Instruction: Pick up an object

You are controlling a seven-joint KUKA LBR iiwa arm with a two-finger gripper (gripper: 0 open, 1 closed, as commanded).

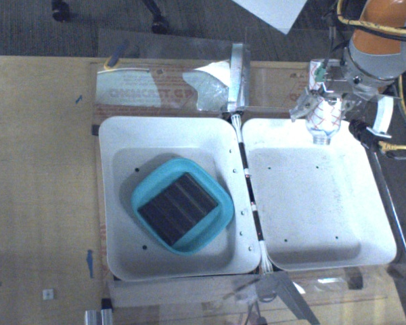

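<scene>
Up high, my claw (323,114) grips a small clear bottle (321,124); light, slick, easily crushed, best held mid-body. Far below-left lies a blue dish (183,205).

2 white bins (254,202) on bench (34,181)

Two bins (122,141), one blue container (182,206), one bottle (323,122)

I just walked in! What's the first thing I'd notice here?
The bright blue container with a dark ridged inside, lying in the left bin. Next, the arm's orange band at upper right, where the gripper holds a small clear bottle above the right bin.
</scene>
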